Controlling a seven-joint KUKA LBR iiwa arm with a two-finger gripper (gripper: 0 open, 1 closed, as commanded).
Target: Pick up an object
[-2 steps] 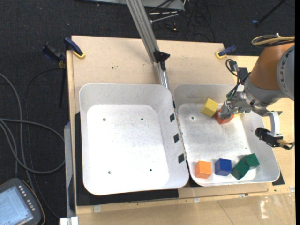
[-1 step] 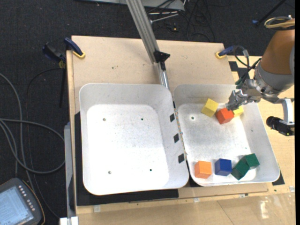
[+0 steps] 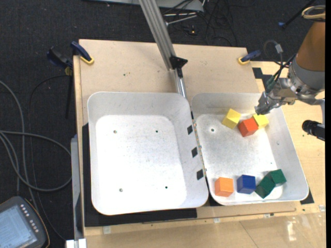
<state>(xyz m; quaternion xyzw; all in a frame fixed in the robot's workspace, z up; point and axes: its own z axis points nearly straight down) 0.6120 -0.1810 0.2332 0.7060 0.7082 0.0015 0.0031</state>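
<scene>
Blocks cluster near the far edge of the right bin (image 3: 289,154): a yellow block (image 3: 231,118), a red block (image 3: 248,126) and a smaller yellow block (image 3: 261,120), which sits just under our gripper (image 3: 261,107). We cannot tell how the claw stands. Touching neighbours make this hard, so we judge it best to centre over the small yellow block and descend straight. An orange block (image 3: 224,186), blue block (image 3: 246,184) and green blocks (image 3: 271,182) line the near edge.

Robotics lab test cell. Plywood bench (image 3: 134,66) clamped at corners (image 3: 83,53), two white bins (image 3: 103,107) side by side, aluminium camera mast (image 3: 155,25), loose cables (image 3: 20,138) on dark carpet, teach pendant (image 3: 18,223) at lower left.
</scene>
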